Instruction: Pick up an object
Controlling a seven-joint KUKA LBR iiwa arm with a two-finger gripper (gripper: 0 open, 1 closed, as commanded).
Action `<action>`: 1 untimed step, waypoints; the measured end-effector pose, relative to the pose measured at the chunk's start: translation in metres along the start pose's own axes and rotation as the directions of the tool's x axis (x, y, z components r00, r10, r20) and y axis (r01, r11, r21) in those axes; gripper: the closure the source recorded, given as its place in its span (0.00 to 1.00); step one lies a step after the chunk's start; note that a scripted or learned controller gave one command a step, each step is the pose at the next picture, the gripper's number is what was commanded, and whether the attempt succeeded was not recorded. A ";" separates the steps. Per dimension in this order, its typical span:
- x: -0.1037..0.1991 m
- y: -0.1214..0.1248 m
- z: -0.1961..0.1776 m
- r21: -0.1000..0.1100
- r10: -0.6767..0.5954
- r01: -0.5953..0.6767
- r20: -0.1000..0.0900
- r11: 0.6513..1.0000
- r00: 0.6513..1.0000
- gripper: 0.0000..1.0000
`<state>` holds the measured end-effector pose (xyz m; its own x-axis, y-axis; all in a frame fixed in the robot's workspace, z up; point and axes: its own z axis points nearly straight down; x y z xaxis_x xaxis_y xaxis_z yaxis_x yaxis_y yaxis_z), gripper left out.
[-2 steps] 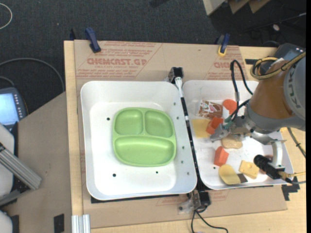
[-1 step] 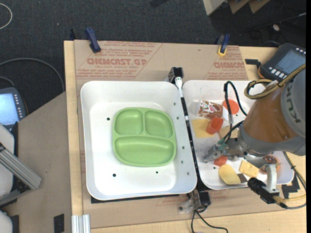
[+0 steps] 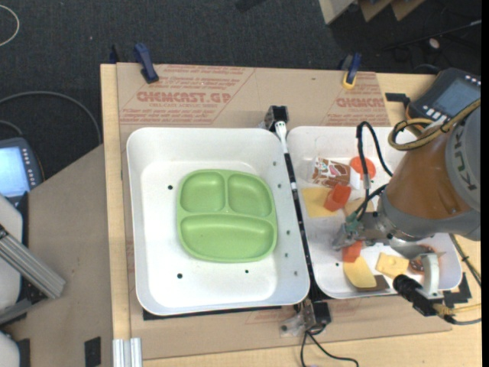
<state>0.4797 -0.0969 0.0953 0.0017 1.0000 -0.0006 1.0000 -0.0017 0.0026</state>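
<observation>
At the near edge of the worktop (image 3: 221,341), a black clip (image 3: 319,312) sits where the two bins meet, with cables trailing off below it. Just beyond, in the near part of the right bin (image 3: 327,285), lie a yellow wedge (image 3: 359,274) and a paler yellow slice (image 3: 390,264), close together, with a small brown-and-white item (image 3: 421,263) beside them under the arm. A small red piece (image 3: 352,251) lies just past the wedge, directly under the end effector (image 3: 353,232), which hangs low over the middle of this bin; whether its fingers are parted or closed cannot be told, and nothing can be seen between them. The grey arm (image 3: 432,197) with its orange band comes in from the right and covers much of the bin's right side.

Farther back in the right bin are a flat yellow piece (image 3: 315,202), a red-orange block (image 3: 337,198) touching it, a clear packet (image 3: 331,172) with a red and brown label too small to read, and an orange round thing (image 3: 363,167) beside the packet.

The left bin (image 3: 149,274) holds a green tray (image 3: 226,216) with three compartments, lying flat near its middle.

Behind both bins, the brown worktop sheet bears red print: "CHEMCAST G P" (image 3: 183,95) repeated, partly cut off on the right. A blue clamp (image 3: 145,62) and a blue-and-yellow clamp (image 3: 351,69) grip its far edge.
</observation>
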 end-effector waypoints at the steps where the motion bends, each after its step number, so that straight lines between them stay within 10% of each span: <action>1: 0.069 0.119 -0.096 -0.016 -0.013 0.013 0.000 1.000 1.000 1.00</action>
